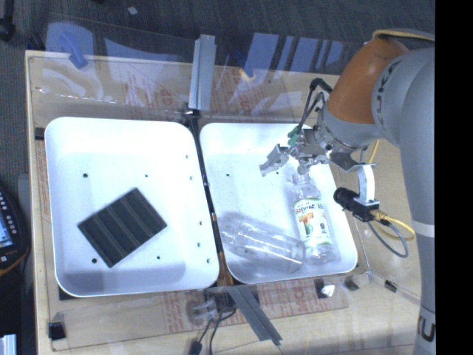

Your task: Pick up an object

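The small bottle (313, 224) with the green label lies in the right bin (222, 198), just below the hand (299, 156). I cannot tell whether the hand is clenched. The bottle looks light, smooth and slippery, so its round middle seems the best place to squeeze.

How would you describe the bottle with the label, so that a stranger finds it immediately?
Look in the right bin, along its right side below the pincer. The labelled bottle lies there, its cap toward the pincer. Unlike the plain clear bottle beside it, it has a white and green label.
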